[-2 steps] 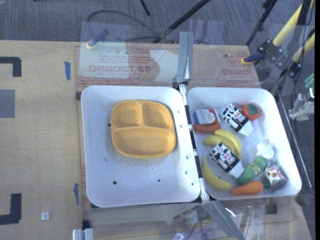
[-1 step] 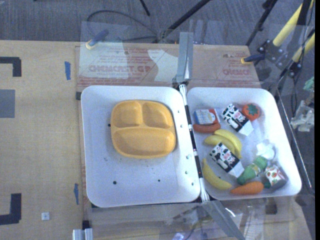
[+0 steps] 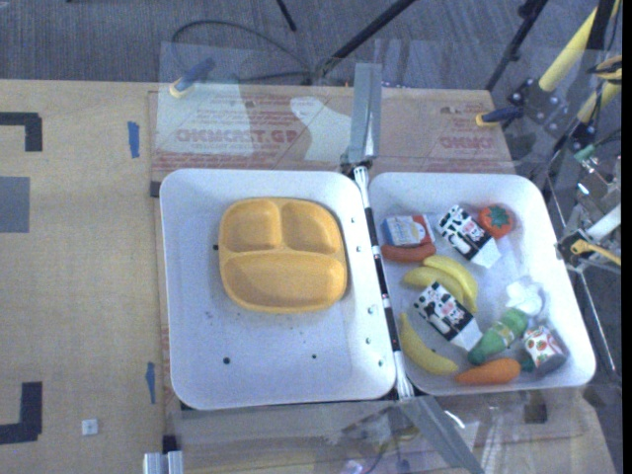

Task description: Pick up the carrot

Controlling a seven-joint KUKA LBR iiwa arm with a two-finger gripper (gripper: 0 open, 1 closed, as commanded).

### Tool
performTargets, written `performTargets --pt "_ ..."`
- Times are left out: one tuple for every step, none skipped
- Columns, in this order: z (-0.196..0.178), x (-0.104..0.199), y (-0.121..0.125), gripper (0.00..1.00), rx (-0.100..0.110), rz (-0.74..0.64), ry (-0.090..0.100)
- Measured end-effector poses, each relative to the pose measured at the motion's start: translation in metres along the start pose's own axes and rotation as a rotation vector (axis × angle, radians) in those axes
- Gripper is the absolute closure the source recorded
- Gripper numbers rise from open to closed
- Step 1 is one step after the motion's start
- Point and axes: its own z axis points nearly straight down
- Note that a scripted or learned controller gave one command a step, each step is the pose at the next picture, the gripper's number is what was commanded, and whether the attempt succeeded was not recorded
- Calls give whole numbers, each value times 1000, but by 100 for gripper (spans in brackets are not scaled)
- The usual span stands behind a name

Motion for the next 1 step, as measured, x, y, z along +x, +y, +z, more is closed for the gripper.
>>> performTargets --pt "-36 -59 -12 100 1 158 0"
